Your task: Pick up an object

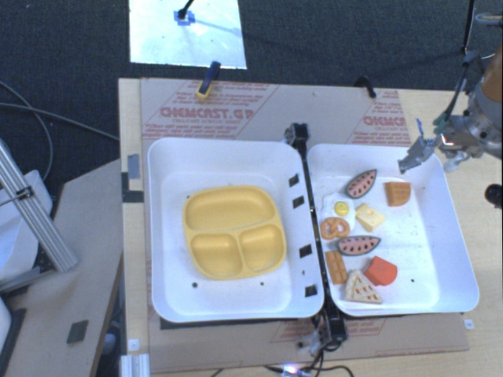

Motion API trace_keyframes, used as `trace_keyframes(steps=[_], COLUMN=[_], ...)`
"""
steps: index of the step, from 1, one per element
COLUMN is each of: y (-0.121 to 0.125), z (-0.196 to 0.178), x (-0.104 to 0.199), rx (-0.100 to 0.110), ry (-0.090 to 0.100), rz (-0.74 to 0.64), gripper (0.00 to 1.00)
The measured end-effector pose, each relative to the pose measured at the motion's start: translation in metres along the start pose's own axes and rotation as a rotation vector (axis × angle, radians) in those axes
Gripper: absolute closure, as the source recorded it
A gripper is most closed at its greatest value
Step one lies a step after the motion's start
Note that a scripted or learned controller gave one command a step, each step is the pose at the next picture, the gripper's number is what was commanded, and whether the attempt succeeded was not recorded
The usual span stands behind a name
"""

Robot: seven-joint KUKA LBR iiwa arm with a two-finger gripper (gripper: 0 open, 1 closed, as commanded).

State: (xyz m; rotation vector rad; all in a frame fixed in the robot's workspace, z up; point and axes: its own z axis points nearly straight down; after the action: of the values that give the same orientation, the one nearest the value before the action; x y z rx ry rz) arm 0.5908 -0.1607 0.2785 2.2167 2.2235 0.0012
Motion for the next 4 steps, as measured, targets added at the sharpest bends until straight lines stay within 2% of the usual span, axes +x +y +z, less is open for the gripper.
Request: trace_keyframes(steps=[1,2,3,4], y=[-0.075,-0.086,-0.104,-0.105], z=[0.128,0.178,0.129,0.151], x=[0.045,0.081,0.077,0.078], rx=[0.017,0.006,-0.002,0.003], ry=[0.007,0.004,0.000,0.002], rz=[0.001,-0.003,0.002,0.003], gripper=[0.00,0.00,0.00,0.00])
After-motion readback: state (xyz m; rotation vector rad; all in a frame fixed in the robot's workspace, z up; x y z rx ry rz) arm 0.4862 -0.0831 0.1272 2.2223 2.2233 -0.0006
